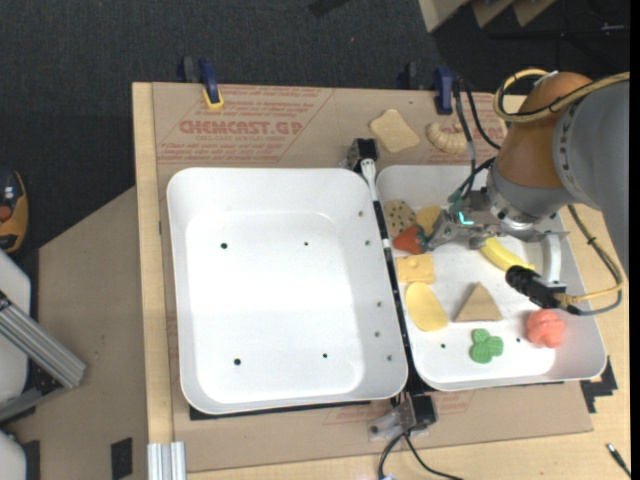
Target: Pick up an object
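My gripper [447, 225] is down in the right bin [575, 363], at its back left part. It hangs just right of a red piece [407, 240] and a brown speckled cracker [399, 213], with a small yellow piece [430, 216] right beside it. A yellow banana [499, 255] lies just right of the gripper, under the wrist. I see nothing lifted off the bin floor.
The right bin also holds a yellow cheese block [415, 269], a yellow oval [428, 309], a tan wedge [477, 304], a green piece [486, 346] and a pink ball [545, 328]. The left bin [200, 193] adjoins it. A tan slice [393, 130] lies on the board behind.
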Controlling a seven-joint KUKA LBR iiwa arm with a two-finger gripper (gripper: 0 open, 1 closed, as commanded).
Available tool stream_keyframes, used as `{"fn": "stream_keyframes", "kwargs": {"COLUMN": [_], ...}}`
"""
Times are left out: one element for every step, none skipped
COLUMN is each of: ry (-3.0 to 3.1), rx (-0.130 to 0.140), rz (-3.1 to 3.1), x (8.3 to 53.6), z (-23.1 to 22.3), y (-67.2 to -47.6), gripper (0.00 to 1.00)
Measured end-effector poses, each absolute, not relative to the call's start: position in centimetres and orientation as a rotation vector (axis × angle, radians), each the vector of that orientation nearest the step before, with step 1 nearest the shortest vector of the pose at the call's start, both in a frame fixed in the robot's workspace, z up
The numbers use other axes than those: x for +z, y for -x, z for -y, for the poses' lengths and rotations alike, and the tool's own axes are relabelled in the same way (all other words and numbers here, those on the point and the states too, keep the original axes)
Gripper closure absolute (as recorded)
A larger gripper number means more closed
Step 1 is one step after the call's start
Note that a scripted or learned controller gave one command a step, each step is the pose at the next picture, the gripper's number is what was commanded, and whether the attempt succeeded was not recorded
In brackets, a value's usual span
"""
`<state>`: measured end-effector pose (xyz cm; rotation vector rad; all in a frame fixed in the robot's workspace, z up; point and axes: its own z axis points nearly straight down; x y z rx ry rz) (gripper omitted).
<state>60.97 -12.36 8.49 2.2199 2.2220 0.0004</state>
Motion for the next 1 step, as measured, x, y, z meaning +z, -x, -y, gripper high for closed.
{"fn": "stream_keyframes", "kwargs": {"ry": [-2.242], "rx": [-0.007], "rz": [-2.236], "x": [8.41], "z": [21.8], "y": [-66.4], "gripper": [0.0]}}
